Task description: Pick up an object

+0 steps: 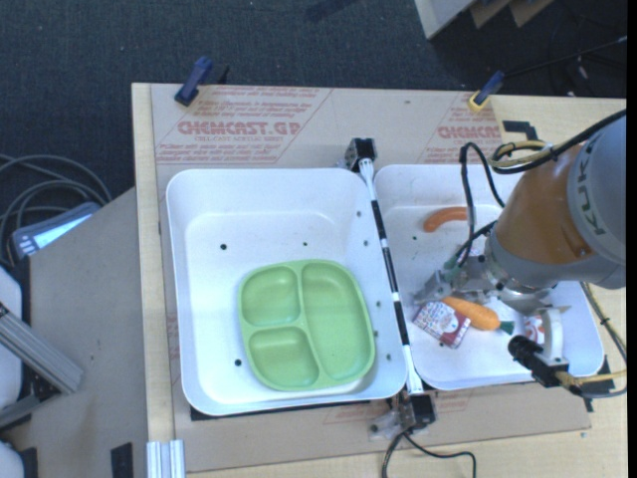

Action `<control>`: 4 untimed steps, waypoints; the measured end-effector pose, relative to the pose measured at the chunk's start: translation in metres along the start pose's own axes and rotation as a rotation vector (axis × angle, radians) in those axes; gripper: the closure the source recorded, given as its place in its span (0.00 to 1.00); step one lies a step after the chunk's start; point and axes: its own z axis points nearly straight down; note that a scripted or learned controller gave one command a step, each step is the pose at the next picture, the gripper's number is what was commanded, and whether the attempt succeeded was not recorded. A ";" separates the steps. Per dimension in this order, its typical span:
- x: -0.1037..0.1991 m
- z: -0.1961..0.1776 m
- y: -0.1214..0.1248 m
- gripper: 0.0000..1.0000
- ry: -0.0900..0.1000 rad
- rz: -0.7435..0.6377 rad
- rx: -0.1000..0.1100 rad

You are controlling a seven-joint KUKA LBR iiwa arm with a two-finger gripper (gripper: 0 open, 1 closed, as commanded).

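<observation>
The right bin (pixel 398 192) holds several small items. An orange sausage-shaped piece (pixel 445 219) lies near its far wall. An orange carrot (pixel 474 314) rests beside a red-and-white packet (pixel 438 323) at the bin's near left. Another red-and-white item (pixel 533 329) lies near the front right, partly under the arm. My gripper (pixel 460 285) hangs low over the middle of this bin, just above the carrot and packet, and the grey and orange wrist (pixel 542 222) hides most of it. A small green piece (pixel 459 263) peeks out beside the wrist.
The left bin (pixel 199 207) holds a green three-compartment plate (pixel 305 324). A black divider rail (pixel 383 257) runs between the bins. Blue (pixel 192 81) and yellow (pixel 487 90) clamps grip the cardboard's far edge. Cables loop over the right bin's far side (pixel 488 157).
</observation>
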 end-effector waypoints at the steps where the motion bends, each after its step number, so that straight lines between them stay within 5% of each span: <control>1: 0.005 0.000 -0.017 0.00 0.000 0.001 -0.001; 2: 0.006 -0.010 -0.017 1.00 0.001 0.001 -0.002; 3: 0.084 -0.097 -0.013 1.00 0.003 -0.002 0.010; 4: 0.033 -0.165 0.025 1.00 0.001 0.000 0.009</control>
